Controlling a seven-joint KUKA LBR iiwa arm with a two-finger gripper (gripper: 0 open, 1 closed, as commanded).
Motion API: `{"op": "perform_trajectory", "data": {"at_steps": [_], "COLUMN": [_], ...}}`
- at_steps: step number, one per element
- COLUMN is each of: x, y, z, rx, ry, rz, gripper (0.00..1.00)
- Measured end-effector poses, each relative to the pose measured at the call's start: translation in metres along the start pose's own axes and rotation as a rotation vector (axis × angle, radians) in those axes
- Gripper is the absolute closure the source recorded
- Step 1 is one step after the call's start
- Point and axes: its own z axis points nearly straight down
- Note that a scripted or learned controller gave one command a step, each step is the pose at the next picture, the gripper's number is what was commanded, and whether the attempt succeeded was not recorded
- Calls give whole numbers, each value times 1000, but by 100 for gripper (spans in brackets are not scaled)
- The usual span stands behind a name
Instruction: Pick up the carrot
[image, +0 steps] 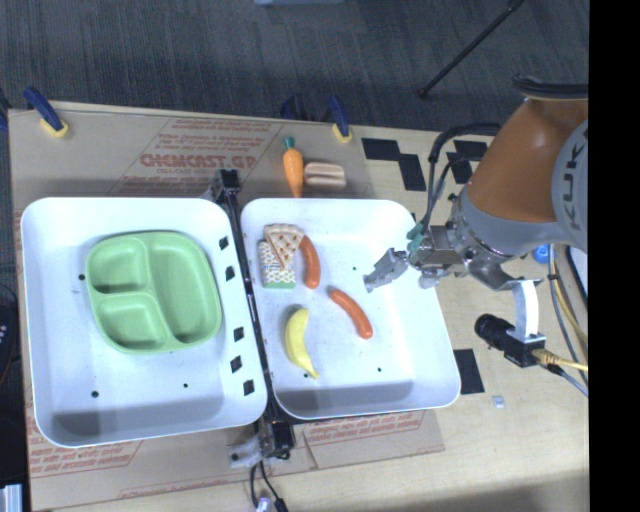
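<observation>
Camera view: the carrot (292, 170) lies on the bench outside the right bin (425, 330), just past its far rim, beside a small bun (324, 176). Its long axis runs twelve to six, green top at twelve. The gripper (384, 270) hovers over the bin's right half; the carrot lies toward ten o'clock from it, well apart. Whether the jaws are spread cannot be told.

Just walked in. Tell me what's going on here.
A KUKA arm reaches in from the right, its gripper hovering over the right bin, holding nothing. The carrot it is meant to pick lies outside the bins, on the bench beyond the right bin's far rim, untouched. The left bin holds a green divided plate.
</observation>
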Motion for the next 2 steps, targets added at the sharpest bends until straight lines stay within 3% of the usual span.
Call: {"op": "perform_trajectory", "data": {"at_steps": [1,2], "x": [57,3], "y": [-38,2], "z": [83,23], "rx": [1,-2], "ry": [0,-2], "rz": [-190,-286], "gripper": [0,0]}}
